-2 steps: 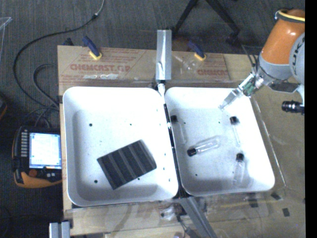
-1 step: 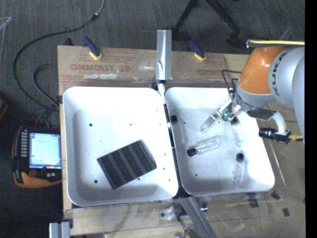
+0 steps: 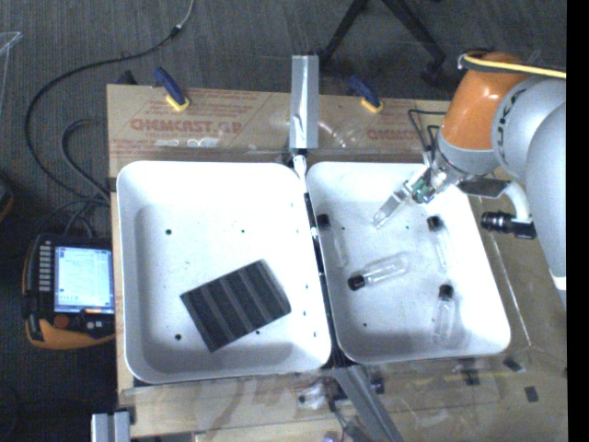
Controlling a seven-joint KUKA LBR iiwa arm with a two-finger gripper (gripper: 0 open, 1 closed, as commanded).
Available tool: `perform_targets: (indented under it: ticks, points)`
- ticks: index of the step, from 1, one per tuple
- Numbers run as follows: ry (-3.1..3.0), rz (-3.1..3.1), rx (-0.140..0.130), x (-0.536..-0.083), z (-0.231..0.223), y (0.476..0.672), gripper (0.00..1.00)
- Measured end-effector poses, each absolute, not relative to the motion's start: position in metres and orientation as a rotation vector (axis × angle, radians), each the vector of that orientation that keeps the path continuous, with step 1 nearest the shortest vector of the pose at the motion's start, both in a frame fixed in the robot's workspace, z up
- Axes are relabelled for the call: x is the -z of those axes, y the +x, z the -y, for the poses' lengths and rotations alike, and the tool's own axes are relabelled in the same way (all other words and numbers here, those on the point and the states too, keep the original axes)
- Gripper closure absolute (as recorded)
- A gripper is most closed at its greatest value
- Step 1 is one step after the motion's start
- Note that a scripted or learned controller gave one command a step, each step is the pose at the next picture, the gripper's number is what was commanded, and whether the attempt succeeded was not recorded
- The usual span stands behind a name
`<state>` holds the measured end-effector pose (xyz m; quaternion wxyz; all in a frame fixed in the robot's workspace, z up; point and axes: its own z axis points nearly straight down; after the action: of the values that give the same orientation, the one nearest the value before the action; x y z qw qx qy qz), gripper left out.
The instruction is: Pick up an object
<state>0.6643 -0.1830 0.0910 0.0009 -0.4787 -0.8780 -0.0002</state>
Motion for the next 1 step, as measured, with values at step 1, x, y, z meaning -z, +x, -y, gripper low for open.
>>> perform_targets:
  ticks: [1]
  points:
    - [-1.543,2.748,0.005,-0.0903,0.1232,0.6223,0.0]
